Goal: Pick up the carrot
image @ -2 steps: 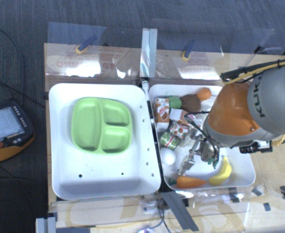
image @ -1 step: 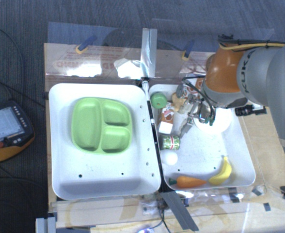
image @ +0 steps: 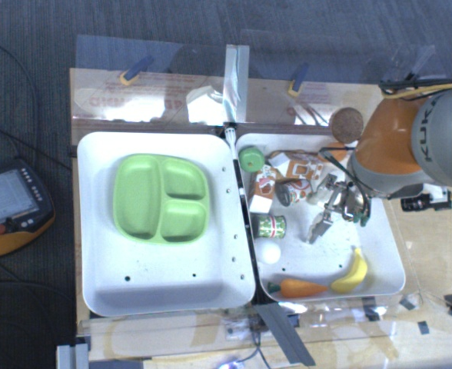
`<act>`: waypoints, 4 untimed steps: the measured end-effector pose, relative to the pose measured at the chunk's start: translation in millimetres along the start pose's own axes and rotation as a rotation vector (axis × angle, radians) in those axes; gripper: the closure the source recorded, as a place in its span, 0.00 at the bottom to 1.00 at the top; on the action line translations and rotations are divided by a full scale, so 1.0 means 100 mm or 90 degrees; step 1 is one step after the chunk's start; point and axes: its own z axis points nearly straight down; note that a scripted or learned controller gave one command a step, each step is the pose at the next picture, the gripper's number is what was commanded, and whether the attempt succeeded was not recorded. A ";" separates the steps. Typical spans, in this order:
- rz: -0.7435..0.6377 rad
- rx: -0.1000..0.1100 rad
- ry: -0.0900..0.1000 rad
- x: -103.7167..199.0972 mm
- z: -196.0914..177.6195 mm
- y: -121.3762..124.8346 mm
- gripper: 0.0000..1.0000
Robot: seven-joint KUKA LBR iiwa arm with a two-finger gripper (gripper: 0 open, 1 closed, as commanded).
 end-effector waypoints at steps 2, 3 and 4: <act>0.006 -0.002 -0.007 0.31 0.01 0.14 0.00; -0.080 -0.002 -0.010 0.74 0.00 -0.35 0.00; -0.045 -0.002 -0.009 0.12 0.01 0.12 0.00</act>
